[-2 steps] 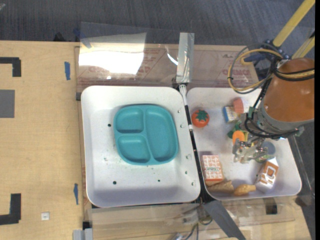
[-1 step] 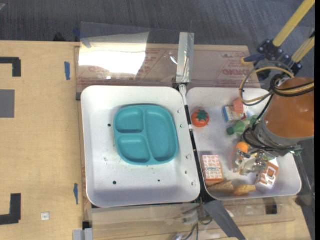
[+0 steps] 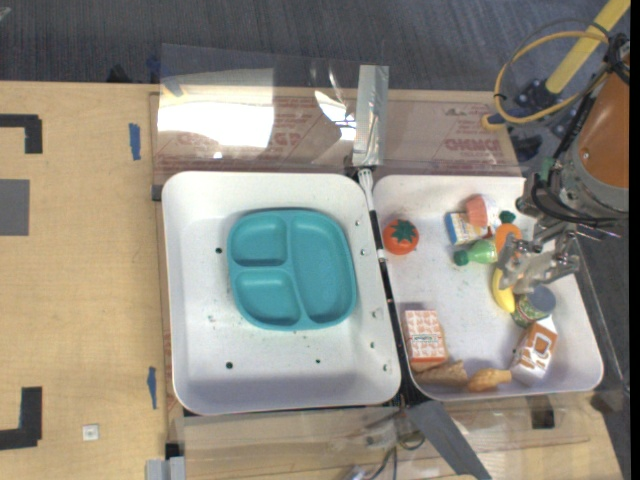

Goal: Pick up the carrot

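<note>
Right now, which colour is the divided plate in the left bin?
Teal, a blue-green. The divided plate shows best in the camera view.

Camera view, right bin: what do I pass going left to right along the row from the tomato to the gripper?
Tomato → blue and white packet → carrot → gripper, which sits just right of the carrot with the banana below it.

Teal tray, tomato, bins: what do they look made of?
Teal tray: likely moulded plastic, matte, with uniform colour and rounded compartment edges. Tomato: probably toy plastic, smooth with flat red colour and a green top; too small to be sure. Bins: white plastic by the look, slightly glossy, with rounded corners and a soft sheen along the rim.
</note>
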`<action>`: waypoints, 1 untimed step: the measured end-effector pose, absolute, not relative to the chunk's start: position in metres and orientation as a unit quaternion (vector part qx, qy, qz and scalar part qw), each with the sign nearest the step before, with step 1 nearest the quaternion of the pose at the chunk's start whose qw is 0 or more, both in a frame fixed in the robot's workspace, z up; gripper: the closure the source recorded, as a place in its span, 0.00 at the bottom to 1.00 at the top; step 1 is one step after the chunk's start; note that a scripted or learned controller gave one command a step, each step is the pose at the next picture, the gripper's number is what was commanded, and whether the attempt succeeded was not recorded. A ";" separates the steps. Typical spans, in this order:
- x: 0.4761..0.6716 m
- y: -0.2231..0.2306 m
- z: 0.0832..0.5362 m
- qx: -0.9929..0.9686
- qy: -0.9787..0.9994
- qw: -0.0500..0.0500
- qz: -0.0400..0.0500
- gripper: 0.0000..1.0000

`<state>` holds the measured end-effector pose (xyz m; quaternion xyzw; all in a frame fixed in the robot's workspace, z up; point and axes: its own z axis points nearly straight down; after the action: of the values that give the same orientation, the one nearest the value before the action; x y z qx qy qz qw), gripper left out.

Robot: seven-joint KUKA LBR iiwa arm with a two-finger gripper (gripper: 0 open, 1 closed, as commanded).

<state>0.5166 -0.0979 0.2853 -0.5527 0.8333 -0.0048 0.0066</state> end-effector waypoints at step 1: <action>0.484 -0.147 0.096 -0.590 0.807 0.004 -0.002 1.00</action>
<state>0.4836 -0.1469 0.0964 -0.5903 0.8072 -0.0019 0.0035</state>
